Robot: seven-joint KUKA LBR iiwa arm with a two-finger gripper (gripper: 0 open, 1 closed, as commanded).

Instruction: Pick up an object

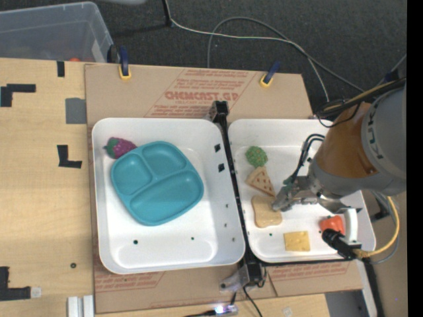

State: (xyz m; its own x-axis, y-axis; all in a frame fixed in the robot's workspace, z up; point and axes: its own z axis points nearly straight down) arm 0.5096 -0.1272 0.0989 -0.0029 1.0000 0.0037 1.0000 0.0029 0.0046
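Observation:
In the right bin point(291, 132) lie a green broccoli-like piece point(256, 156), a tan waffle-textured wedge point(261, 181), a pale bread-shaped piece point(265, 214) and a yellow cheese square point(297, 241). My gripper point(283, 201) is low in this bin, its tip at the upper right edge of the bread piece, just right of the wedge. The grey arm with its orange band point(344, 152) comes in from the right and covers the bin's right side.
The left bin point(106, 177) holds a teal divided plate point(157, 182) and a purple berry-like toy point(119, 147) at its top left corner. A black divider point(228, 177) separates the bins. Cables run over the cardboard behind. A clear plastic box point(53, 32) stands at the far left.

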